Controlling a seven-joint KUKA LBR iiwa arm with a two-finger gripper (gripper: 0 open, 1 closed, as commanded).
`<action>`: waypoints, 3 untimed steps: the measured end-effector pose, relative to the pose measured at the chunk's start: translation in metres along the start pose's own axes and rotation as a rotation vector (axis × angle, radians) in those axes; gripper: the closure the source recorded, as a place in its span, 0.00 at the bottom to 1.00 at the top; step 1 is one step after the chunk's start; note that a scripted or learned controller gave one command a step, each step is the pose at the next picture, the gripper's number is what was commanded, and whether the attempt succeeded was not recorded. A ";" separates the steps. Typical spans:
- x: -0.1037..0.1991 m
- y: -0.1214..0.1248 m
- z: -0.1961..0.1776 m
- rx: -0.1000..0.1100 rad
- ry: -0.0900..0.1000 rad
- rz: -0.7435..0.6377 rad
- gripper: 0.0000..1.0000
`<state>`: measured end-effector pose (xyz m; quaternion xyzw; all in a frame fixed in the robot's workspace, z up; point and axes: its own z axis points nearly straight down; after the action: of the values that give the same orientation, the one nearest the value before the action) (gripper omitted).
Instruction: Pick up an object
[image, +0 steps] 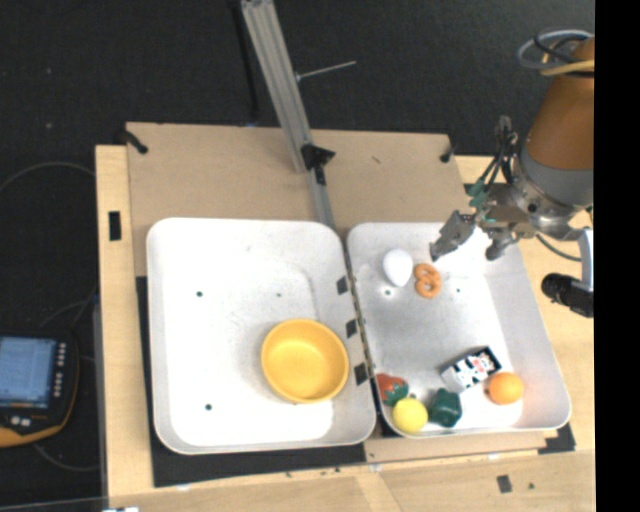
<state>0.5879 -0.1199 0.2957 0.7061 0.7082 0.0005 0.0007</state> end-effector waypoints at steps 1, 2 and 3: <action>0.000 0.000 0.000 0.000 0.000 0.001 0.00; 0.007 -0.006 0.050 0.004 -0.001 0.005 0.00; 0.005 -0.005 0.113 0.007 -0.001 0.004 0.00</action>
<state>0.5834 -0.1147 0.1824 0.7075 0.7067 -0.0024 -0.0014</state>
